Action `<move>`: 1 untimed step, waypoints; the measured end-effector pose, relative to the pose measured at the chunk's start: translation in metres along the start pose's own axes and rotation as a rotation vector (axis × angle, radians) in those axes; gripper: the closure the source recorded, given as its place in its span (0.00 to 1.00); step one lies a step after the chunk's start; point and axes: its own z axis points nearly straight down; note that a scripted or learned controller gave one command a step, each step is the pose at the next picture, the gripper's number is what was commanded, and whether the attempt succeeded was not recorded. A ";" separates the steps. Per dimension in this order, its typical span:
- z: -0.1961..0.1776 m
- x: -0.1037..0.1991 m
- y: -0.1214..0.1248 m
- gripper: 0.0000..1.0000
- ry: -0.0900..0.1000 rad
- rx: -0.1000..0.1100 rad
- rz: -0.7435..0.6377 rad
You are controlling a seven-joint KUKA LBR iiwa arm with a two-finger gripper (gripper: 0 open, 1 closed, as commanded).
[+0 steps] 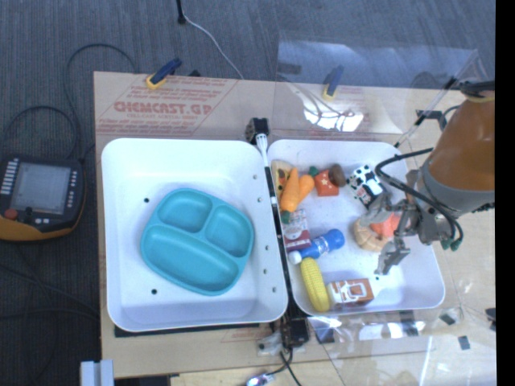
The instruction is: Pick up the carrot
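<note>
The carrot [296,190] lies at the left wall of the right bin [418,300], near its back-left corner, touching a red block [326,182] and crowded by other toys. The gripper [393,257] hovers well apart from it near the bin's right side, beside a tan and orange toy [376,232] — whether it is wide or narrow cannot be told. Risks, as a judgement: the wall could block a finger, or the gripper could close on a neighbour — the red block or the bottle [315,244] — instead of the carrot.
</note>
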 end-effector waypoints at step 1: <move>-0.012 -0.055 0.029 0.00 -0.003 -0.001 0.127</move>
